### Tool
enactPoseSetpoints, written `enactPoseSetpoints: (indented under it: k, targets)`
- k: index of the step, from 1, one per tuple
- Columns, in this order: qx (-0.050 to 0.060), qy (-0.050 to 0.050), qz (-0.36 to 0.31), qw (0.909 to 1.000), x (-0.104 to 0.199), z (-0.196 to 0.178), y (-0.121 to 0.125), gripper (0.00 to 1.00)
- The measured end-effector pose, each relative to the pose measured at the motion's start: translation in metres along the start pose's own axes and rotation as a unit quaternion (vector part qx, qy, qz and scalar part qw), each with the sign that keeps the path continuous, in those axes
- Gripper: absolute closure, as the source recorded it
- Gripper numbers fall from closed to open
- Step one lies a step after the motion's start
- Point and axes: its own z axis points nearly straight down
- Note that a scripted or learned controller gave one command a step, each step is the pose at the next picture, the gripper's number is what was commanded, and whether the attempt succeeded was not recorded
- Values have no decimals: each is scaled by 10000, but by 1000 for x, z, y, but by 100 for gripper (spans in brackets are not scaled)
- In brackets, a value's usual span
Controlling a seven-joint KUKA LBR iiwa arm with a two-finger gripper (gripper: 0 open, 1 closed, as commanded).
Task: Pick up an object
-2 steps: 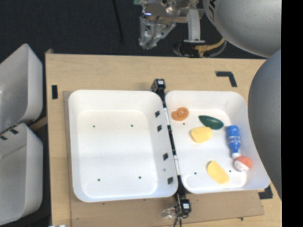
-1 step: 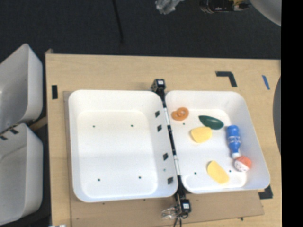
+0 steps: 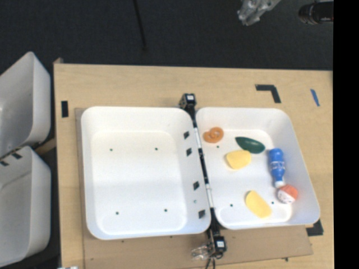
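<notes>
The right bin [image 3: 247, 121] holds several small objects. An orange ring-shaped piece [image 3: 213, 134] lies near its left wall, with a dark green oval [image 3: 250, 144] to its right. Below those lies a yellow lump [image 3: 238, 159]. A blue bottle [image 3: 276, 166] lies along the right side, and a red and white ball [image 3: 288, 194] sits at its lower end. A second yellow lump [image 3: 258, 204] lies near the front wall. My gripper [image 3: 257, 5] hangs high at the top right, beyond the bench's far edge and well away from the bins.
The left bin [image 3: 134, 172] adjoins the right one along a seam with black clips [image 3: 197, 150]. Two white boxes [image 3: 19, 105] stand off the bench's left edge. A black corner mark [image 3: 270, 91] and a blue mark [image 3: 315, 97] lie on the bench behind the right bin.
</notes>
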Motion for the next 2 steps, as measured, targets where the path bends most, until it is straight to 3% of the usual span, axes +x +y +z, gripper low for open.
enactPoseSetpoints:
  k: [1, 2]
  targets:
    - [82, 2, -36, 10000, 3, 217, -2, 100]
    - [-23, 17, -63, 10000, 24, 161, 0, 100]
